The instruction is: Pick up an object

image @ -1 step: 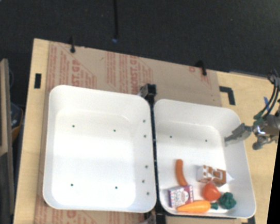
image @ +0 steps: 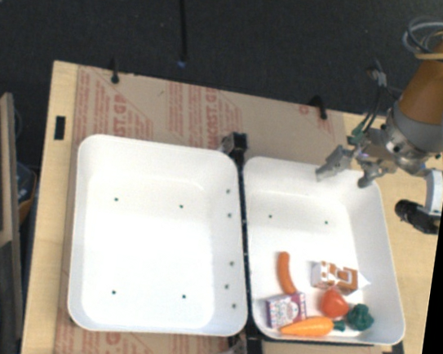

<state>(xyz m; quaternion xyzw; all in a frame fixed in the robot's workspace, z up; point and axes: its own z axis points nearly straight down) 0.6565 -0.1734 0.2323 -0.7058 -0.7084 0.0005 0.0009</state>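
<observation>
Two shallow white bins sit side by side on a brown cardboard sheet [image: 165, 114] covering the table [image: 43, 269]. The left bin [image: 87, 218] touches the right bin [image: 301, 196] along a black clamp strip [image: 242, 216]. A dark cable [image: 182, 18] runs behind.

Fixed overhead camera, slanted down on bins [image: 167, 156].

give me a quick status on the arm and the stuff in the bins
Gripper open, nothing between its fingers, above the right bin's far edge. Toy food clustered at that bin's near end: hot dog, carrot, tomato. Nothing blocking the path down.
</observation>
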